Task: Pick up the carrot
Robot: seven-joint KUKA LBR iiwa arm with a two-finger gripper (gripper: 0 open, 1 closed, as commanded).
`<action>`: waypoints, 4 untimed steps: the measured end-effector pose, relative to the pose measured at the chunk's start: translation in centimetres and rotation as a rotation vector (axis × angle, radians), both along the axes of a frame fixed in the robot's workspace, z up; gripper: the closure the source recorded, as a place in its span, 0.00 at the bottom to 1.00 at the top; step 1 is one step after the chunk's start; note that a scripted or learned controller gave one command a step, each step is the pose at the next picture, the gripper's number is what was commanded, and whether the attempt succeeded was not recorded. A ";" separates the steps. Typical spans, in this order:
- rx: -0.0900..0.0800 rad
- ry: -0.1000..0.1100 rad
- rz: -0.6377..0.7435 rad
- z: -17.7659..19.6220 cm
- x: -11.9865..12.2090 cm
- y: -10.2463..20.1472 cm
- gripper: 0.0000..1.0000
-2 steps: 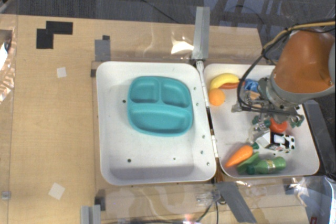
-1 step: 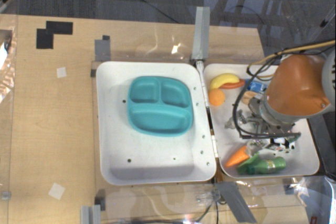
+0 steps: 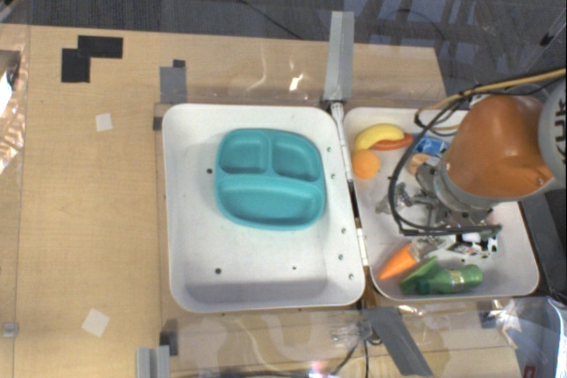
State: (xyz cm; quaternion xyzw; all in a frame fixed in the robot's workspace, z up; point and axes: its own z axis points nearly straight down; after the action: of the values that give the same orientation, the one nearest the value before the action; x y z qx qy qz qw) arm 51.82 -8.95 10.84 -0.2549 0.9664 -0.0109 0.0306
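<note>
From my console: the teal divided plate (image 3: 269, 178) sat in the left bin (image 3: 190, 217); the carrot (image 3: 397, 262), banana (image 3: 379, 135) and orange (image 3: 366, 164) shared the right bin (image 3: 524, 274), where I could not tell the gripper's (image 3: 443, 236) grip.

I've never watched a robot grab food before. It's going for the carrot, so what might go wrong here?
The carrot lies against a green vegetable, so the tool might pinch both or nudge the carrot aside.

The carrot also sits near the bin's wall, which could leave little room on that side.

The arm's orange band and its cables hide much of the tool from above, so a miss may be hard to spot.
</note>
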 end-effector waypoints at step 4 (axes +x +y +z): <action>0.031 0.038 -0.611 -0.1 1.2 0.9 1.00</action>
State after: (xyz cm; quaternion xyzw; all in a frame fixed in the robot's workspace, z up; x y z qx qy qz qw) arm 53.03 -8.02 10.79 0.0479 0.9988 -0.0001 0.0114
